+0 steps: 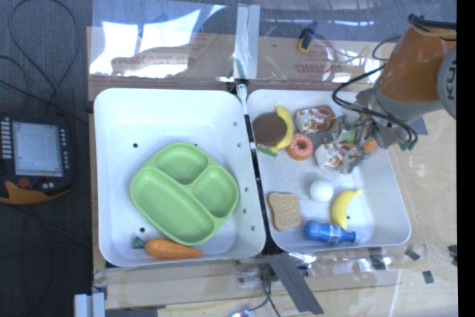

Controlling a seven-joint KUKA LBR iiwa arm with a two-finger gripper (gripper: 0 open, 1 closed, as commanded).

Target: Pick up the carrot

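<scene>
Orange carrot (173,249) lying at 6 o'clock in the left bin (111,122), just beside the green 3-section plate (185,192), arm's jaws (355,136) over the right bin (393,211) at 2 o'clock among toy foods, well apart from the carrot, jaw state cannot be told

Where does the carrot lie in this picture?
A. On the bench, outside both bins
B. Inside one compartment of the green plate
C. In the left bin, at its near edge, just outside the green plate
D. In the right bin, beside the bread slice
C: the carrot lies on the floor of the left bin, along its near edge, beside the rim of the green plate.
</scene>
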